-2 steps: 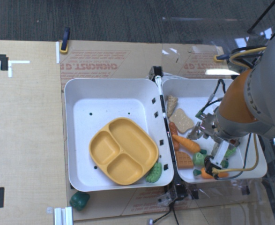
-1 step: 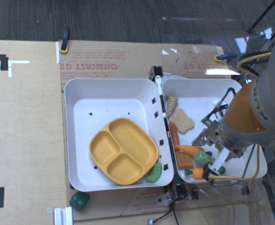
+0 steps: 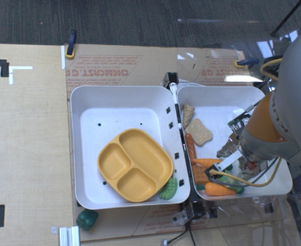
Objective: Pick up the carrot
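Down by the near wall of the right bin (image 3: 217, 104), the carrot (image 3: 218, 189) lies flat with its green stub pointing right. Just behind it the gripper (image 3: 231, 155) hangs low over the bin, and honestly I can't tell if the claw is spread or pressed together. Next to that is a second orange piece (image 3: 205, 162), then a reddish sausage (image 3: 191, 146), with a bread slice (image 3: 199, 133) further back. My guess is the carrot's toy plastic: light, stiff, kinda slick. I'd pinch across the thick middle, not the tapered end.
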`<state>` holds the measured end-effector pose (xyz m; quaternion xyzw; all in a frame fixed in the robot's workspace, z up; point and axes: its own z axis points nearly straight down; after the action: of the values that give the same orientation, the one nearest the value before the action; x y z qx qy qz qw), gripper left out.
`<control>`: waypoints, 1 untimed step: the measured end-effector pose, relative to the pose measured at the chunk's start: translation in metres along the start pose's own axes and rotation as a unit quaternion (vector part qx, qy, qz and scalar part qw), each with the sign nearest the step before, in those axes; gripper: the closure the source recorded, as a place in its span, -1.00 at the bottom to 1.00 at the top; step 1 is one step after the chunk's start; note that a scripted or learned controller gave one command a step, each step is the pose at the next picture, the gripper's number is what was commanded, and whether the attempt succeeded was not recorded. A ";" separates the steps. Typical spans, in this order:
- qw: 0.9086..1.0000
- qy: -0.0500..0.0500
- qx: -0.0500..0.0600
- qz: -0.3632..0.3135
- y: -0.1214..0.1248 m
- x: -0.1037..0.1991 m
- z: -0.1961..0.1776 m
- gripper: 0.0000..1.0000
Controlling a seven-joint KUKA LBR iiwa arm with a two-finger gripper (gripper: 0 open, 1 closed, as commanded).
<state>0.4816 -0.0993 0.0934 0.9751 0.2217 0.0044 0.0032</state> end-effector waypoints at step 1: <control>0.998 -0.003 0.003 0.065 -0.004 0.008 0.001 -1.00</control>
<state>0.4871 -0.0926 0.0920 0.9874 0.1580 0.0007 0.0007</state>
